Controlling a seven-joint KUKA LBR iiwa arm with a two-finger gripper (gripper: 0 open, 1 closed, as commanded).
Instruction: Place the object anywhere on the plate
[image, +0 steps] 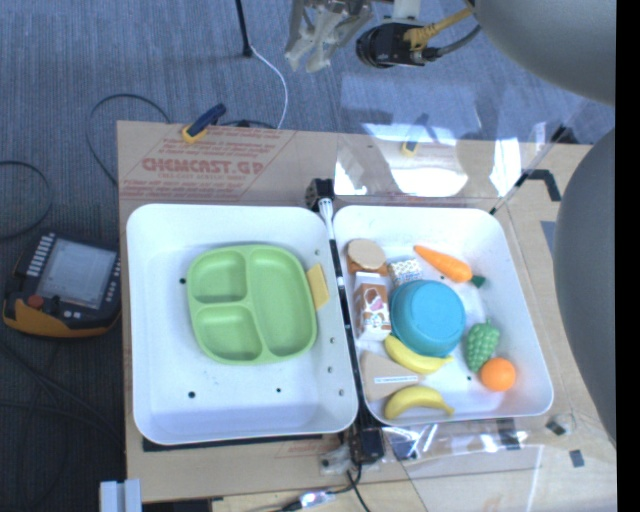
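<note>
Nothing is placed yet: the green plate (248, 303) lies bare in the left bin (150, 330). In the right bin (520, 300), bananas (415, 402) at six o'clock, an orange (497, 374), a blue bowl (429, 316) mid-bin, a carrot (443, 263) at twelve. The gripper (322, 35) hangs far beyond; its state I cannot tell.
</note>
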